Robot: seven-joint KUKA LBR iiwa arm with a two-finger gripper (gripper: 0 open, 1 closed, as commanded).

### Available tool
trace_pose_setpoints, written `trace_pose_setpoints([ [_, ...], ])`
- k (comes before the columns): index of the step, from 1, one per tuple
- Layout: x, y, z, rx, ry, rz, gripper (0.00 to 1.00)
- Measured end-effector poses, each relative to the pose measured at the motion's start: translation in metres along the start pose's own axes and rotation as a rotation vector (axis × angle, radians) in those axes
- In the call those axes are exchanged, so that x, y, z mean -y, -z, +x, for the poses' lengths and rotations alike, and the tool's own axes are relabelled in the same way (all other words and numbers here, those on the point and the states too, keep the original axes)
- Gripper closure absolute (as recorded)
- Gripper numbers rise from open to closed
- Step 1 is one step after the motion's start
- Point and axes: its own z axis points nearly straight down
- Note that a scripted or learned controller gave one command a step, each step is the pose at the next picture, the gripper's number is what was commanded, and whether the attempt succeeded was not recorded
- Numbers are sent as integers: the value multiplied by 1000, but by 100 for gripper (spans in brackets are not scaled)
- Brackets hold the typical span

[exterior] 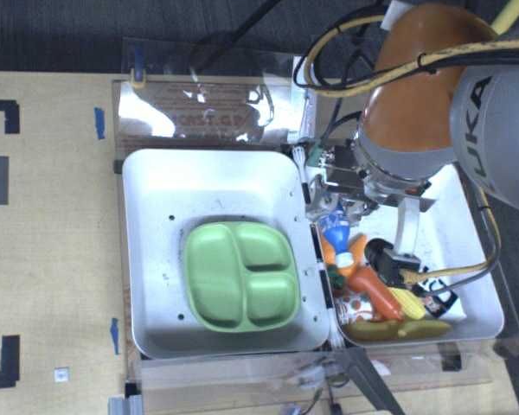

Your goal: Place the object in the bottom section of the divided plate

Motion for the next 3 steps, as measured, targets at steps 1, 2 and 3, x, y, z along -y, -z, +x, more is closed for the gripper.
trace_pose_setpoints([
  [1,13,-3,10,1,-219,3,100],
  [2,13,13,-54,0,-163,3,100],
  [3,21,-36,6,0,-143,4,100],
])
